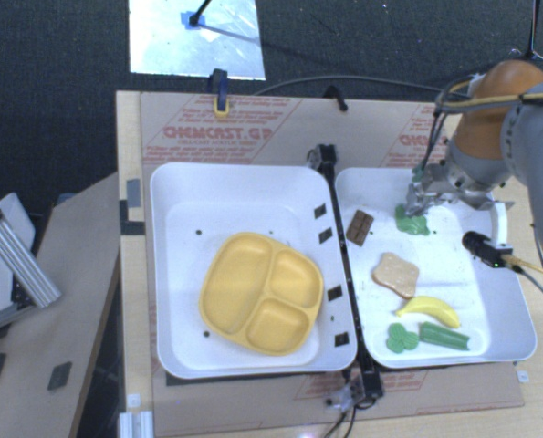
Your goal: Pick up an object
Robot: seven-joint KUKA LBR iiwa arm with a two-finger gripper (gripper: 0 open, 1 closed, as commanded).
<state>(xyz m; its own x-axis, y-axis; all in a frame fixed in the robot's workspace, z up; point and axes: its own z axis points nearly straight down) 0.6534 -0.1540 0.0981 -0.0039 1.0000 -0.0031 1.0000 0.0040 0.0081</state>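
The gripper (421, 199) sits low in the right bin (517, 322), right over a small green toy piece (412, 221) near that bin's far edge. The fingers are down at the piece's top, but whether they're spread or closed on it I can't tell; the angle is too steep and the wrist covers them. So no claim of a hold yet.

To do this step well, imo: keep the approach vertical, center the fingers over the green piece's lumpy body, not its edge, and go deep enough to get both sides before closing. The piece is small and low, so a shallow close likely slips off. Lift straight up w/o dragging.

All other things, placed relative to the green piece:
- brown chocolate-like block (359, 227) just to its left, leaning by the divider btw the bins. Near, but not touching.
- toast slice (395, 275) nearer the camera, apart from it.
- banana (430, 310) further toward the camera, beyond the toast.
- green pea pod w/ a round green bit (433, 337) at the near edge, well apart.
- yellow divided plate (262, 292) in the left bin (175, 245), well apart.

A black cable part (484, 247) hangs off the arm to the right of the piece; it could snag on the lift. The bin wall behind the piece limits room for the fingers on that side. Tabletop (79, 245) is left of everything.
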